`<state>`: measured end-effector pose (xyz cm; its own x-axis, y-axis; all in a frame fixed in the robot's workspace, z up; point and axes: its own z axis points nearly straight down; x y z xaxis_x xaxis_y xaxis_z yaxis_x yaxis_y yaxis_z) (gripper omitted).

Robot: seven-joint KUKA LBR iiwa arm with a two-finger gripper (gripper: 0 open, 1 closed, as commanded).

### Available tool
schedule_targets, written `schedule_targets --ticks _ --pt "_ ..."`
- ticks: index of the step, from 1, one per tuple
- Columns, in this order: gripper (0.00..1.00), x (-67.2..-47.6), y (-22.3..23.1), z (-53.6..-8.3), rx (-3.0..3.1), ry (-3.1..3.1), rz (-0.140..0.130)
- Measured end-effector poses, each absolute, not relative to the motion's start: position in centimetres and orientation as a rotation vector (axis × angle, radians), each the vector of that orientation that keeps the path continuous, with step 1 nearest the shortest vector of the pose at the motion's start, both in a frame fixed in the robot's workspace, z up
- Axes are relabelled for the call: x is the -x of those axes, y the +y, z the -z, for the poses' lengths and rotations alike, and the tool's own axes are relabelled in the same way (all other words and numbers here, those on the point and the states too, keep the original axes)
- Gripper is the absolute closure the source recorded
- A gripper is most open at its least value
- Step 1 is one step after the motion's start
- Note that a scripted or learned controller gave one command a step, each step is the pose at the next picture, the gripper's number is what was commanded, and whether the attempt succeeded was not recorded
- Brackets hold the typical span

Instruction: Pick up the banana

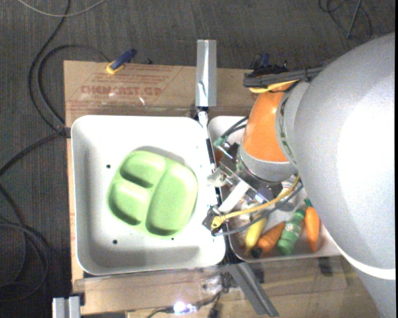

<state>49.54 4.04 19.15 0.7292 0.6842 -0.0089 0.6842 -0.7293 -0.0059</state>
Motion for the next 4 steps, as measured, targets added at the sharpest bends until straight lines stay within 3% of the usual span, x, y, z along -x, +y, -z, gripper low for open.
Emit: schedule_targets --ticks 1,2,3,4 --pt "0.0 -48.2 5.6 -18.1 2.911 -1.178 -0.017" --pt "0.0 -56.4 8.3 -18.1 2.936 -1.126 -0.018" --pt "0.0 -55.4 14.2 -10.1 2.903 -1.199 -0.012" --pt "0.0 -54.3 18.7 -14.9 2.773 -1.479 -0.017"
